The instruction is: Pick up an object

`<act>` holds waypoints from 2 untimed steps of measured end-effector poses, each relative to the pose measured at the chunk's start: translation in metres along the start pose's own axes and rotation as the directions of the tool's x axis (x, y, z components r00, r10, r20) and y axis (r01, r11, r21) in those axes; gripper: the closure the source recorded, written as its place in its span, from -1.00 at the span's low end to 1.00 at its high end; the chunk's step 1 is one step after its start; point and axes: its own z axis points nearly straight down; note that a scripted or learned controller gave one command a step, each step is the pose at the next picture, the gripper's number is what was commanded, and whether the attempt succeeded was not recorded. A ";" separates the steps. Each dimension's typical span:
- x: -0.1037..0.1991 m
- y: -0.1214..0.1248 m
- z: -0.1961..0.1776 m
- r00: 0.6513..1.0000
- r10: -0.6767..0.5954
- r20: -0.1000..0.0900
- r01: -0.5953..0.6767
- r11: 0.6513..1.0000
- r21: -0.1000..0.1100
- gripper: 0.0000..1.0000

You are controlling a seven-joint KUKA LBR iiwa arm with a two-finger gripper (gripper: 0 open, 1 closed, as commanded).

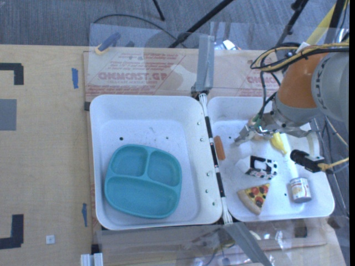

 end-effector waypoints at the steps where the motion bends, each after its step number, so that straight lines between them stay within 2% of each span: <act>1: -0.063 -0.002 -0.001 0.999 -0.049 -0.013 0.049 0.999 -0.004 -1.00; 2: -0.035 0.018 0.000 0.997 -0.072 0.002 0.072 0.997 -0.002 -1.00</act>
